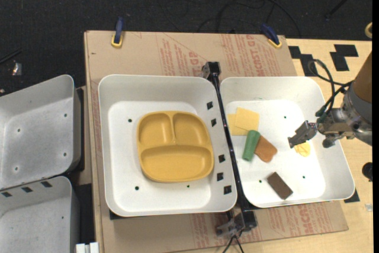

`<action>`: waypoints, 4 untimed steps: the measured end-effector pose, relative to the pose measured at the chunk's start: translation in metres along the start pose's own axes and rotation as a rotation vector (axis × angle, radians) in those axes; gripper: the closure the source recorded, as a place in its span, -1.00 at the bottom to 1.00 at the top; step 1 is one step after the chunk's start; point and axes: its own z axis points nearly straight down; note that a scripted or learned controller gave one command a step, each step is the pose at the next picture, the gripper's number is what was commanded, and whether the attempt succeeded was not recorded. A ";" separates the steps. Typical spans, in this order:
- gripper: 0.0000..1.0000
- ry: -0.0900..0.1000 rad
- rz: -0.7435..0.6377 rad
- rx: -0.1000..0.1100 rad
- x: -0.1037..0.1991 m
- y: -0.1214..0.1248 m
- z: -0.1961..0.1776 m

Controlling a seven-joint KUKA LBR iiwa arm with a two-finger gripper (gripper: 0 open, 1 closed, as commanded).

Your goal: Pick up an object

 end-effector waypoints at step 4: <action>-1.00 0.000 0.000 -0.005 -0.011 0.018 0.161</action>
